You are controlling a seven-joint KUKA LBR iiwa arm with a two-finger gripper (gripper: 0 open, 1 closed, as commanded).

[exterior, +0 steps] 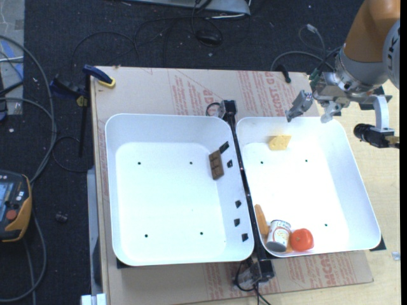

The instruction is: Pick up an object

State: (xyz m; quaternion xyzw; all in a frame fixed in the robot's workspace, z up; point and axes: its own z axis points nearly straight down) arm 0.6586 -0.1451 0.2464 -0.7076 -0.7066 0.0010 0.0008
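My gripper (pixel 313 108) hangs above the far rim of the right bin (pixel 356 170), its two fingers spread apart and open, with nothing between them. A yellow wedge like a piece of cheese (pixel 279 143) lies just below and left of it on the bin floor. At the bin's near left corner sit a small can (pixel 277 234), a red tomato (pixel 302 239) and an orange carrot (pixel 261 218). A brown chocolate-like bar (pixel 217 164) rests against the right wall of the left bin (pixel 127 170).
The two bins meet at a black divider with clips (pixel 238 189). A blue and yellow clamp (pixel 98 76) grips the board's far left corner. Cables run across the dark floor behind the bench.
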